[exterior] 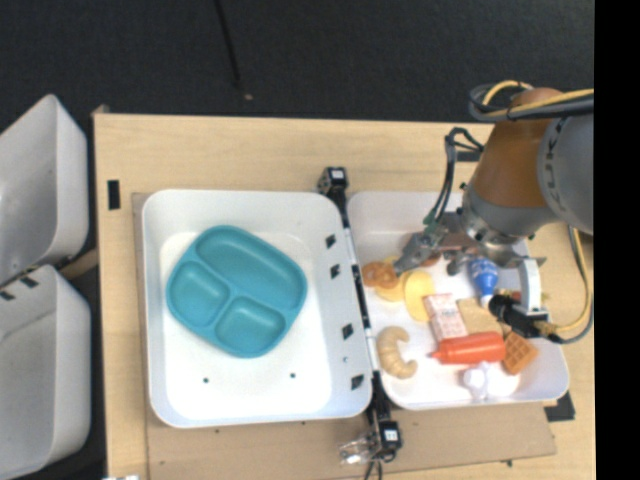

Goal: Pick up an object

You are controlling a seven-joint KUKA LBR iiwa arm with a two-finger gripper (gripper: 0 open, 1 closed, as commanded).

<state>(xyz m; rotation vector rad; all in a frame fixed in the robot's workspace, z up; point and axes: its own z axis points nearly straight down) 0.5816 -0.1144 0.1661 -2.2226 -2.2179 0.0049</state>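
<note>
Grey gripper [432, 251] | finger spread: cannot tell | above yellow toy [416, 292]

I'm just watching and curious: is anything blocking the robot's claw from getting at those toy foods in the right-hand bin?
Nothing visible blocks it. The gripper hangs directly over the right bin, just above the yellow piece and the small orange pastry. The items lie crowded together, though.
</note>
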